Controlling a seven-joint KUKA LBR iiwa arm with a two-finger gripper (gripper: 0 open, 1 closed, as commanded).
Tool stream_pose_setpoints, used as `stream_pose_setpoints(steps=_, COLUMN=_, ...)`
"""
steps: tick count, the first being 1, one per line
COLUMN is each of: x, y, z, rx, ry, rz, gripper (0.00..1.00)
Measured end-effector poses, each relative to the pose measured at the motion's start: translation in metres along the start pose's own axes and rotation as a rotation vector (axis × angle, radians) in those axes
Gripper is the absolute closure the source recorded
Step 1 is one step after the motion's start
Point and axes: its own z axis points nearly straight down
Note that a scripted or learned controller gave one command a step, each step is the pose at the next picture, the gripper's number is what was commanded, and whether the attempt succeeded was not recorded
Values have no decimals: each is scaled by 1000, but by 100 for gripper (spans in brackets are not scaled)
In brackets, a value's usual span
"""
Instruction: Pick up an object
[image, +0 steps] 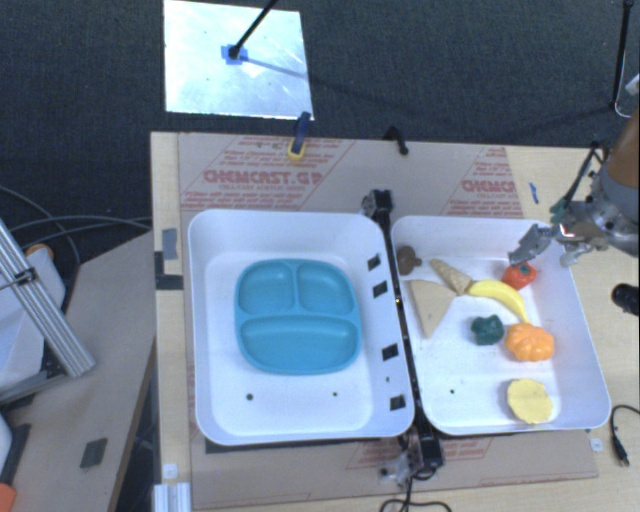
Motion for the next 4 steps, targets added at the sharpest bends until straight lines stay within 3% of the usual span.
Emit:
stream_pose_setpoints(steps=1, x=-14, y=-87, z=117, rx=11, ry=2, rz=8, gripper=0)
stream_pose_setpoints(steps=2, x=-12, y=-81, z=102, rx=-3, ry=-1, rz=2, gripper=100)
stream_pose_setpoints(steps=3, x=68, y=-31, z=67, rx=-4, ry=1, rz=-8, gripper=100)
stream_pose_setpoints(steps=4, x=161, y=-68, z=32, rx=-1, ry=5, rz=-10, gripper=100)
